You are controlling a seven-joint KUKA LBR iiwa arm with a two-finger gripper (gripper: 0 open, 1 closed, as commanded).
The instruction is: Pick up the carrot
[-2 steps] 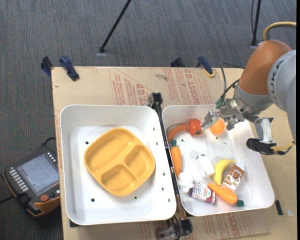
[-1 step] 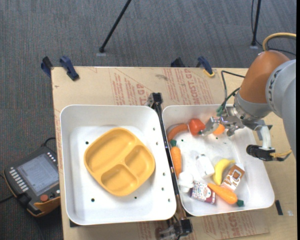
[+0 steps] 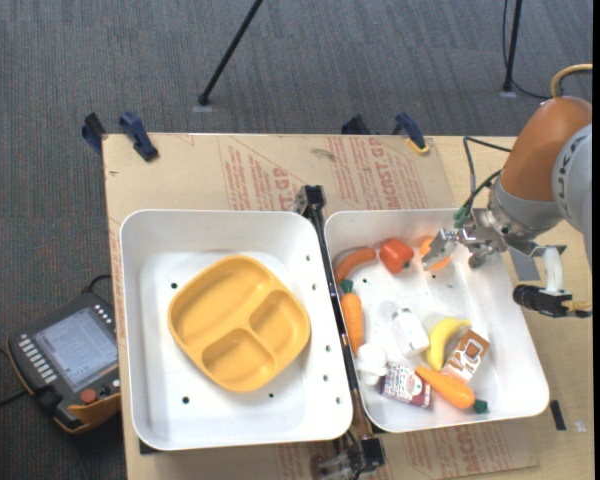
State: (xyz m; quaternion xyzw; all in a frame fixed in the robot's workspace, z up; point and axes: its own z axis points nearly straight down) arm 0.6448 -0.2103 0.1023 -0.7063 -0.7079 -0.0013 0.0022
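Two carrots are lying in the right bin (image 3: 525, 363); the carrot (image 3: 353, 320) at nine o'clock is looking light, stiff, best pinched mid-length. The gripper (image 3: 450, 248) is hovering at twelve o'clock, jaw state unclear.

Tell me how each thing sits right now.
Carrot: lying flat at the right bin's left wall.
Second carrot: lying near the front.
Banana: lying beside a small carton.
Yellow tray: flat in the left bin.
Gripper: low over the right bin's back.
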